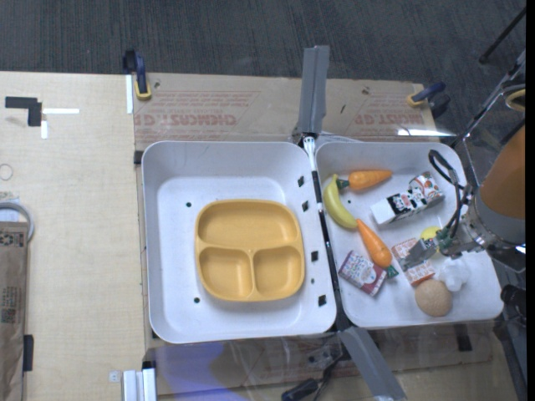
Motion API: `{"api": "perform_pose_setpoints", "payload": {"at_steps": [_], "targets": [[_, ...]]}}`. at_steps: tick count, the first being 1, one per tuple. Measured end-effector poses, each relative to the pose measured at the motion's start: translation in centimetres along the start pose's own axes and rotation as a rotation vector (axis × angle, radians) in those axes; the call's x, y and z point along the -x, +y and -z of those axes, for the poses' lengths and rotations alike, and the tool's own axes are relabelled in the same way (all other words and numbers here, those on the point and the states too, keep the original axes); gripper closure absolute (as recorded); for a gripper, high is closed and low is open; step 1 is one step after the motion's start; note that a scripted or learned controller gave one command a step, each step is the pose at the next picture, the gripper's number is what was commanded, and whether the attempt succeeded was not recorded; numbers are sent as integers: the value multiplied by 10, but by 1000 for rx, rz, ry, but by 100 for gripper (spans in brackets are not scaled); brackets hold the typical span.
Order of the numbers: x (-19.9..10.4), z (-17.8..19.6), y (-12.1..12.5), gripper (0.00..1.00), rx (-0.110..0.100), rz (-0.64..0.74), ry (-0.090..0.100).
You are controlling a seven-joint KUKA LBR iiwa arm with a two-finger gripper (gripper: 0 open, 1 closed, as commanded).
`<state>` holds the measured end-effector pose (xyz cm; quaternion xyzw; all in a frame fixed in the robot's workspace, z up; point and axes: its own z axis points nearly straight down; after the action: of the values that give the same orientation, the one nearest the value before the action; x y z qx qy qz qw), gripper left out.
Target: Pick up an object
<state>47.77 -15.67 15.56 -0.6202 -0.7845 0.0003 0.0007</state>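
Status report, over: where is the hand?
Hand low in right bin, nothing seen held. Red-white packet beside it. Carrot and round bun close.

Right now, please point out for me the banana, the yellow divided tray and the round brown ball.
banana [338, 205], camera view, middle of its curved body
yellow divided tray [248, 217], camera view, floor of its long top compartment
round brown ball [434, 298], camera view, its centre

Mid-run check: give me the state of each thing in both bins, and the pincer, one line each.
Tray: flat in the left bin, compartments bare.
Banana: lying by the right bin's left wall.
Upper carrot: lying free, by the banana's top.
Lower carrot: lying at a slant, mid-bin.
Milk carton: on its side.
Small box: lying flat.
Round bun: resting at the front.
Pincer: low in the right bin, grip unclear.
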Motion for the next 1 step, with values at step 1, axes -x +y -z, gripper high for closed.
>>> {"api": "perform_pose_setpoints", "payload": {"at_steps": [1], "targets": [[-47,-57,38,0,11,-57,-6]]}}
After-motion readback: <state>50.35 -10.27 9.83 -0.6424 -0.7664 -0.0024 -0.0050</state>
